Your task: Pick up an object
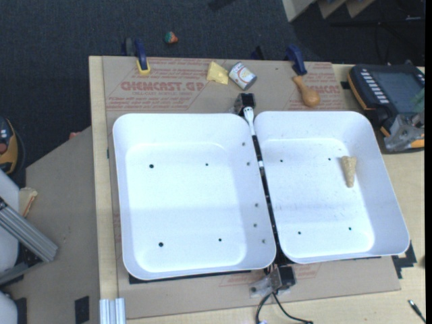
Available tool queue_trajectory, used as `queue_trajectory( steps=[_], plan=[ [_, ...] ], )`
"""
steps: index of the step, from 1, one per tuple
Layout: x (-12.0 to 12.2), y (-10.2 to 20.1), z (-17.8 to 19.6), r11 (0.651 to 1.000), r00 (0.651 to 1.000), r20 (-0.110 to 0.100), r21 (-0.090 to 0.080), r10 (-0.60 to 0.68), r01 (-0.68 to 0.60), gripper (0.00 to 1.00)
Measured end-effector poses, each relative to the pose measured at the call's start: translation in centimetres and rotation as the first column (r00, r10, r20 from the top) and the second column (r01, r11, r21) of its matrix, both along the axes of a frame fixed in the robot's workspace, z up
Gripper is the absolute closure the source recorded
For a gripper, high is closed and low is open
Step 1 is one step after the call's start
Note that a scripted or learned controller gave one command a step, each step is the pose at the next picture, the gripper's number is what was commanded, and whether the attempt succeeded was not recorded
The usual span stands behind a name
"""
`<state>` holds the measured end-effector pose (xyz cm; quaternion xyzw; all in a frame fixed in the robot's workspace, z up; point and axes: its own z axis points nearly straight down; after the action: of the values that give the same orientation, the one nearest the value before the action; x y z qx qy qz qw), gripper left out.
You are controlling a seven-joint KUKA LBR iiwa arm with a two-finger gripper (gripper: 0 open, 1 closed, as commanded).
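Observation:
A small tan cone-shaped object [348,171] lies in the right white bin [297,137], near its right wall, pointing toward the front. The left white bin [135,181] sits beside it, the two touching along a black seam.
Behind the bins on the brown board lie a yellow wedge [217,73], a small white and grey box [242,75] and a brown pear-shaped piece [307,93]. Blue clamps [141,55] hold the board's far edge. A black and orange pendant [388,90] rests at the right.

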<state>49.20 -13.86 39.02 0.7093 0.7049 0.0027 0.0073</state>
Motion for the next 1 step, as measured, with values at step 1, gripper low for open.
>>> queue_trajectory(
  steps=[1],
  plan=[
    [1.91,2.31,-9.91,1.0,1.0,-0.023,0.009,0.008,-0.008,1.0]
  ],
)
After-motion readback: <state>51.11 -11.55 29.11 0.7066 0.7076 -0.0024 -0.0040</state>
